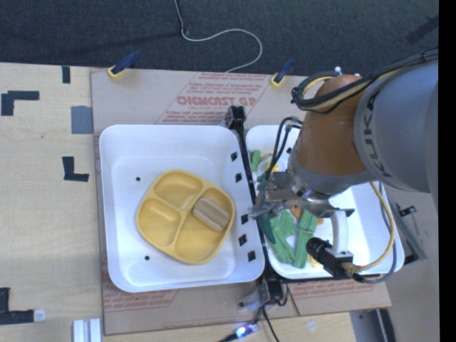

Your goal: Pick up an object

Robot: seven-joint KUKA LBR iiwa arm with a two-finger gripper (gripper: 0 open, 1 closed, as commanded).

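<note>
Grey arm (370, 134) covers the right bin (370, 251), above green pieces (285, 234). Its gripper (285, 206) is hidden; I cannot tell its state. Left bin (121, 191) holds a yellow tray (167, 223).

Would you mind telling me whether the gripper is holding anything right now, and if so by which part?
It cannot be told: the gripper is low over green items in the right bin, hidden beneath the arm's wrist.

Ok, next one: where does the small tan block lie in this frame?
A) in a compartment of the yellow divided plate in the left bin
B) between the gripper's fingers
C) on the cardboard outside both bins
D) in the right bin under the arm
A: the tan block rests in a right-hand compartment of the yellow divided plate, which sits in the left bin.
</note>
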